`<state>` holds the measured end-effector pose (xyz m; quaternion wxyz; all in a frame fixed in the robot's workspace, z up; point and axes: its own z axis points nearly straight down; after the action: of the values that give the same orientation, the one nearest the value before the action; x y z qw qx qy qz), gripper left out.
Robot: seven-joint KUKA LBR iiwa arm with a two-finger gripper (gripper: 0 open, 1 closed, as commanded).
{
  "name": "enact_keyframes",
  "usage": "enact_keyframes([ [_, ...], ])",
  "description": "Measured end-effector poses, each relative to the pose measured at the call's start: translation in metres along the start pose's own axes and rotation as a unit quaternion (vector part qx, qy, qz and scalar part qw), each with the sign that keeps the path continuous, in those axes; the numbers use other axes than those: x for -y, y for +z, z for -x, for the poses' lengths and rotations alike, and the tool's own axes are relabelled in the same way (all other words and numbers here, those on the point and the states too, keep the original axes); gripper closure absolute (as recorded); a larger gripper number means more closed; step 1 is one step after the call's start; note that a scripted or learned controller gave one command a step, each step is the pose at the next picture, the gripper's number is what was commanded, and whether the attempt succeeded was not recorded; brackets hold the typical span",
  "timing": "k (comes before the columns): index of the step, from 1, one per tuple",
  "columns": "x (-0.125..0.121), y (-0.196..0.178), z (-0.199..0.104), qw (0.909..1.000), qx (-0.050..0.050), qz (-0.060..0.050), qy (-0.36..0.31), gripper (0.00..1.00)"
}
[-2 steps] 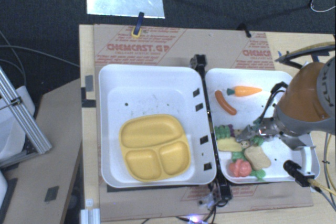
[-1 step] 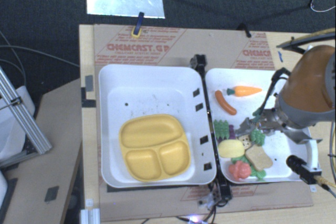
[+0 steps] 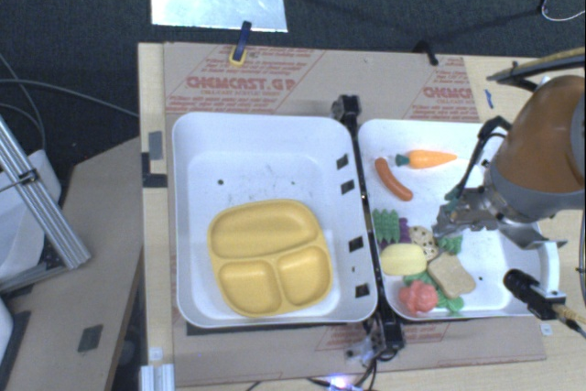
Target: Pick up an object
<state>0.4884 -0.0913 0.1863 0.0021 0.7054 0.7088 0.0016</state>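
The right bin (image 3: 417,135) holds several toy foods. An orange carrot (image 3: 428,159) lies at the back, with a red sausage (image 3: 394,179) just in front of it. Lower down sit purple grapes (image 3: 388,224), a spotted cookie (image 3: 422,238), a yellow lemon (image 3: 403,259), a slice of bread (image 3: 450,275), a red strawberry (image 3: 417,297) and green leafy pieces (image 3: 450,244). My gripper (image 3: 455,217) hangs low over the bin's middle, right beside the cookie and the green piece. Nothing shows between its fingers.
The left bin (image 3: 265,142) holds a yellow divided plate (image 3: 270,254). A black divider (image 3: 363,215) with clips runs between the bins. The arm's grey body and orange band (image 3: 548,142) cover the right bin's right side.
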Motion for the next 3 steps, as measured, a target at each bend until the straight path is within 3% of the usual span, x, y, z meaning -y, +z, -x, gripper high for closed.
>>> enact_keyframes([
  [1,-0.003,0.069,-0.009,1.0000,-0.001,-0.002,0.002,1.00],
  [2,0.000,0.097,-0.006,1.0000,0.000,0.001,0.002,1.00],
  [3,-0.118,-0.005,-0.043,1.0000,0.001,0.007,-0.004,1.00],
])
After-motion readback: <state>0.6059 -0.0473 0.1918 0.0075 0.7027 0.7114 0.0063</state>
